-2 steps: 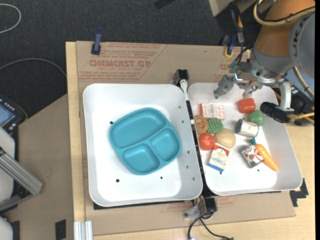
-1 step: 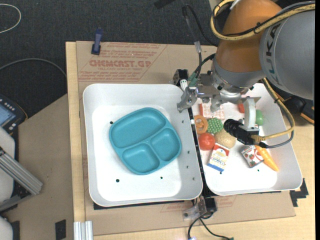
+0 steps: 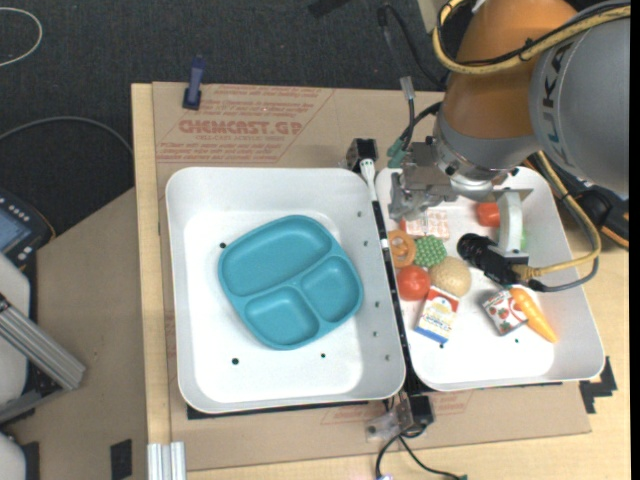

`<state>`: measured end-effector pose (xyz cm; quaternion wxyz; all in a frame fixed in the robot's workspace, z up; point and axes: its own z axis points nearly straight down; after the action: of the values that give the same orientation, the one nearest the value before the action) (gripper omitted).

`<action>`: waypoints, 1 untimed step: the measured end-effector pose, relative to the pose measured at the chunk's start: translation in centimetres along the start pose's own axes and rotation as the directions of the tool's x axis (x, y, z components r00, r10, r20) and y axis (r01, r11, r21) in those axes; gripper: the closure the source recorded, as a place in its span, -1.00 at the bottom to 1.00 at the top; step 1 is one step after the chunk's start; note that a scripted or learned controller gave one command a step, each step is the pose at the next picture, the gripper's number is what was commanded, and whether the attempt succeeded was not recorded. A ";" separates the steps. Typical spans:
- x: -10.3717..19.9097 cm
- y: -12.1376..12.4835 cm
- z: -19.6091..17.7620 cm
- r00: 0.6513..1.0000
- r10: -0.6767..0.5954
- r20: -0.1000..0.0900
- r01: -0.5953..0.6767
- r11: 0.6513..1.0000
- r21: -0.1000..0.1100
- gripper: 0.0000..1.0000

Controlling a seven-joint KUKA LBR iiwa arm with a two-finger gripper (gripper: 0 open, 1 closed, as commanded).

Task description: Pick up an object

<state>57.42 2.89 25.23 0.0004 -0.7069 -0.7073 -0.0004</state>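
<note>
My gripper hangs low over the far left part of the right bin, under the orange-banded wrist. Just below it lie a pink-and-white packet, an orange ring and a green bumpy piece. Nearer the front are a red tomato, a beige potato and a small blue-and-yellow carton. A carrot and a red-and-white box lie to the right. I see nothing held in the gripper.
The left bin holds a blue divided plate. A red piece and a green-and-white item sit at the right bin's back. The ridge between the bins runs just left of the gripper.
</note>
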 end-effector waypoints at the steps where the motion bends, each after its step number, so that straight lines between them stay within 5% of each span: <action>1: 6.4 -2.8 2.5 1.000 -0.005 -0.001 0.006 1.000 0.006 1.00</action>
<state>54.66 9.34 22.71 0.0028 -0.7050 -0.7092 0.0015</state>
